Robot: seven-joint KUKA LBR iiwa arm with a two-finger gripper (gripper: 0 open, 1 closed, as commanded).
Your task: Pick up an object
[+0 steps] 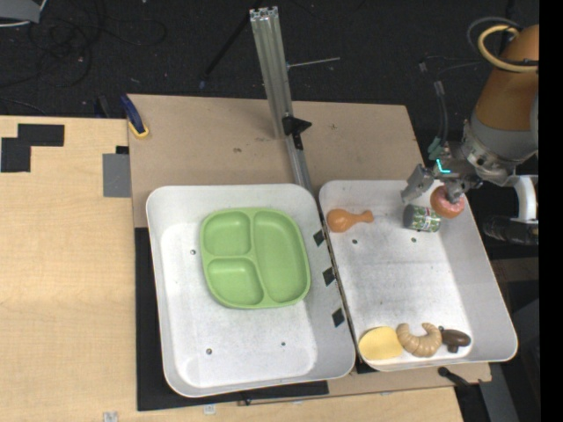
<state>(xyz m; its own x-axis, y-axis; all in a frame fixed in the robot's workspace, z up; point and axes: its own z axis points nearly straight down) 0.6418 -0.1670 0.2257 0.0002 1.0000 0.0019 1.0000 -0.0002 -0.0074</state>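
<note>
Small round red-pink ball [449,202], smooth plastic look, sits at the right bin's [479,262] far right edge, right under the gripper [437,183]; can't tell if it's open or pinching. A green-labelled can [424,219] lies just beside it.

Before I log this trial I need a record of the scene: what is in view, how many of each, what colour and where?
white bins: two, side by side on the bench.
divided plate: one, green, three compartments, in the left bin.
drumstick-shaped toy: one, orange, right bin, far left corner.
small can: one, greenish and silver, right bin, far side, on its side.
round red object: one, right bin, beside the can.
yellow piece: one, right bin, near edge.
croissant-shaped toy: one, tan, beside the yellow piece.
dark brown piece: one, right of the croissant.
metal post: one, silver, behind the bins.
gripper: one, grey, over the can, on the arm.
</note>
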